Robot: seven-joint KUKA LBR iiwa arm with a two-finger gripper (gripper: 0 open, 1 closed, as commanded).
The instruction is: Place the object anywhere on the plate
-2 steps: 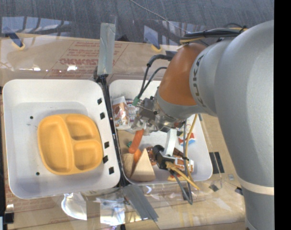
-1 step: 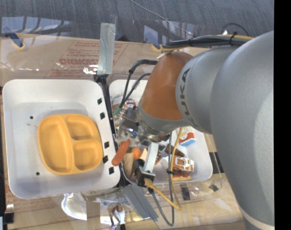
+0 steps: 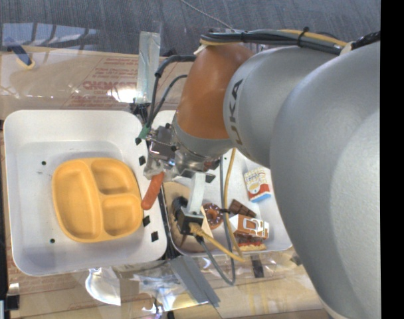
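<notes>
A small carton [image 3: 257,183] and brown packets [image 3: 245,226] lie in the right bin [image 3: 279,243], behind the fingers [image 3: 154,183]. The fingers grasp an orange carrot-like object [image 3: 151,191] over the bins' shared edge. Just beyond sits the yellow divided plate [image 3: 96,199] in the left bin [image 3: 22,178].

right bin [image 3: 282,241] mostly behind arm [image 3: 308,111]

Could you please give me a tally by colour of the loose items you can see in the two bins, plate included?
Yellow: 1, the divided plate in the left bin.
Orange: 1, the carrot-like stick at the gripper.
Brown: 2, packets and.
White-red: 1, carton.
Total: 5
</notes>
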